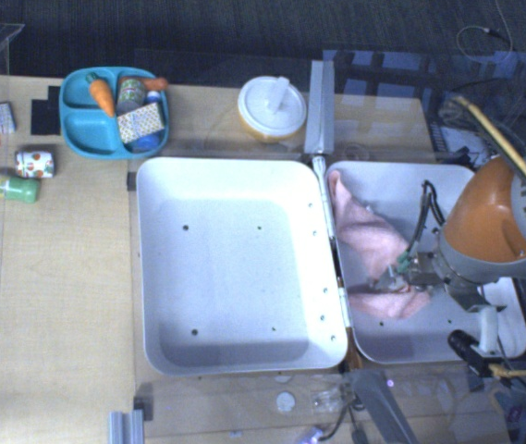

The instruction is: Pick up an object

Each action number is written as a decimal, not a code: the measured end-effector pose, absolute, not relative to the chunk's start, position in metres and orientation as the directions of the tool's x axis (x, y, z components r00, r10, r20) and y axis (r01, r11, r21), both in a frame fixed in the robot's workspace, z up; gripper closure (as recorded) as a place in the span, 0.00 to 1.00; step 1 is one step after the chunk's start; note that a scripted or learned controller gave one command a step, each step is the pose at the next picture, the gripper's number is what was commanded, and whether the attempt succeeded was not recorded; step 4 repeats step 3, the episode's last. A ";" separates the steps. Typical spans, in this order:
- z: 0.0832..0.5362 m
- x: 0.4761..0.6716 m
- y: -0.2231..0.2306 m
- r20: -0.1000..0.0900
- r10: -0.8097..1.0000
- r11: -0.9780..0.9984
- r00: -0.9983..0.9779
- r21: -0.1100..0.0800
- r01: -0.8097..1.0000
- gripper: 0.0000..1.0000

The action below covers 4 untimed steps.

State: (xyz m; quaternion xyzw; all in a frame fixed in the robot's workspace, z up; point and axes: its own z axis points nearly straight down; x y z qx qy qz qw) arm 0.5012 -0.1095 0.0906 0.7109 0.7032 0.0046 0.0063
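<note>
From the camera view above the bench, the two white bins stand side by side. The left bin [235, 266] has only its bare white floor showing. In the right bin [373, 348] lies a pink cloth [369, 239], soft and crumpled, which stretches from the upper left corner of this bin down toward its middle.

The arm [498, 215] comes in from the right, with its orange band above the wrist. The gripper [401, 280] is low over the lower end of the pink cloth and seems to touch it. How the claw stands, I cannot tell, because it is dark and small against the cloth.

On the bench behind the bins stand a blue divided tray [87, 128] with small items and a white lidded cup [273, 106]. At the far left lies a green bottle [4, 187].
</note>
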 end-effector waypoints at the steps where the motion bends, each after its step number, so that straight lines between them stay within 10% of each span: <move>1: 0.103 0.504 -0.110 -0.005 1.000 -0.011 0.011 0.023 1.000 1.00; 2: 0.185 0.538 -0.026 0.001 1.000 -0.022 0.022 0.002 1.000 1.00; 4: 0.203 0.529 -0.015 0.000 0.998 0.062 -0.062 0.001 0.998 1.00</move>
